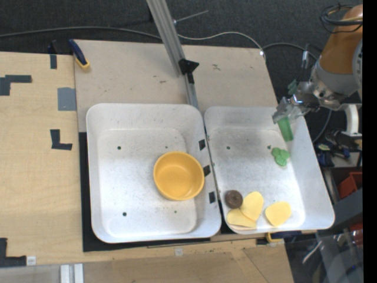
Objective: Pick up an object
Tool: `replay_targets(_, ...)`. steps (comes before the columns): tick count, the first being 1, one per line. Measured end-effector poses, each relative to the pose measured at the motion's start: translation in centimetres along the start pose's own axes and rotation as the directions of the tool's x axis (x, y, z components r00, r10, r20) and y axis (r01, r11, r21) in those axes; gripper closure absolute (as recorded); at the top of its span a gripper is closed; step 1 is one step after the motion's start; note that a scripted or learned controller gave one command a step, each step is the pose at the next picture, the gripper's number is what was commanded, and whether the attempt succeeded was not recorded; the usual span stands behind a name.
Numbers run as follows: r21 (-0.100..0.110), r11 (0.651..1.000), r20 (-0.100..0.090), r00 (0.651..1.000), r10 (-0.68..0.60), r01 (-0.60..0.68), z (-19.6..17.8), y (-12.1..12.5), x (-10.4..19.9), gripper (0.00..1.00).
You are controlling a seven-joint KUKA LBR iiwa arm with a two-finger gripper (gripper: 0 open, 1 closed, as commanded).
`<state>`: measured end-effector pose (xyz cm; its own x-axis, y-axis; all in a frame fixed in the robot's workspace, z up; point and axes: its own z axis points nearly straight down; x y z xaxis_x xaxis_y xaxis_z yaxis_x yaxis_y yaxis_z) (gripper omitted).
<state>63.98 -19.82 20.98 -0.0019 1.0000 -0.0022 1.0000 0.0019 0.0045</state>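
My gripper (284, 115) hangs over the upper right corner of the right bin (247, 113), above its right wall. A slim light-green object (287, 130) sticks down from between its fingers, so it is shut on that piece. Just below, a small darker green lump (280, 156) lies on the bin floor. At the bin's front sit a brown round piece (234, 198) and three yellow flat pieces (253, 205), (278, 213), (238, 219).
A yellow bowl (178, 175) stands upright in the left bin (94, 122), near its right wall. A grey metal post (168, 25) rises behind the gap between the bins. Cables and clutter lie off the bench to the right.
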Motion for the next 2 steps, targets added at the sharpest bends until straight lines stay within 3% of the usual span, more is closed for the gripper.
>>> replay_targets(1,0.001,1.000,-0.001,1.000,0.000,0.000,-4.2,0.1,0.0,1.00)
replay_targets(2,0.006,1.000,-0.004,1.000,-0.004,0.004,-2.9,0.2,5.8,1.00)
